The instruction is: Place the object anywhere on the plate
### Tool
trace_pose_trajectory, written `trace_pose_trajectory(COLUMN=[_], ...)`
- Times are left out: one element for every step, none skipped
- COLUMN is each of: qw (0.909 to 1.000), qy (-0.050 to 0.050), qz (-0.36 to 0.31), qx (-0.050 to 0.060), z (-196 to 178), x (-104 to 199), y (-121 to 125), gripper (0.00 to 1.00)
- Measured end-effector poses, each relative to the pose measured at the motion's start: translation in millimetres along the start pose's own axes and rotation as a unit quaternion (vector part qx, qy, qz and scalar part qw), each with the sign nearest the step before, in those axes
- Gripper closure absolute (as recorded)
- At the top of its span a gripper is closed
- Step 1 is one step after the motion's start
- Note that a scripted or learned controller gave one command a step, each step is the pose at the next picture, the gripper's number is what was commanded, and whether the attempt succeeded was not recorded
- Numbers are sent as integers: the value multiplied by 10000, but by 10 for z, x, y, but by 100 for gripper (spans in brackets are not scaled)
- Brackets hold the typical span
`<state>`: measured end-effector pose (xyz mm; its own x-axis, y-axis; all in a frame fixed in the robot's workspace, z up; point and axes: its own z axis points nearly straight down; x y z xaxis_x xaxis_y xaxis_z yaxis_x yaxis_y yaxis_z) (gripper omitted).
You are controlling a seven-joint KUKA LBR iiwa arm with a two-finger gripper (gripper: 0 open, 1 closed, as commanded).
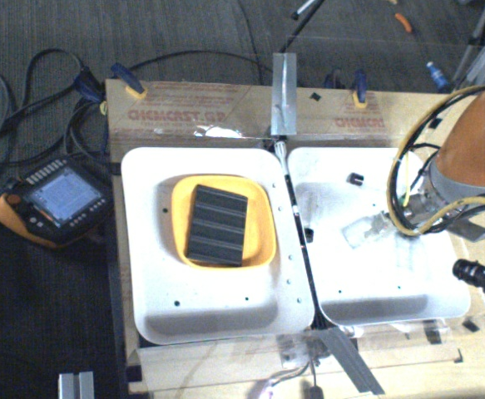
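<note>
Jaws (367, 229) hover apart from block (217, 224) on plate (263, 223).

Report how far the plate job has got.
Done, by the look of it: the dark grey ribbed rectangular block lies flat on the yellow square plate in the left shallow white bin, inside the plate's rim. In hand: nothing visible; the end effector sits over the right shallow white bin, apart from the block. Left: seemingly nothing beyond the arm pulling away.
</note>
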<state>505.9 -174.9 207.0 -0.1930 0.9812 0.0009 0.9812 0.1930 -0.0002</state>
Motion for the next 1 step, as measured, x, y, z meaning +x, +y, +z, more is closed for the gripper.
trace_pose_trajectory(qw=[10000], qy=[1], qz=[-1], qx=[1], z=[1], x=[1], y=[0], gripper=[0])
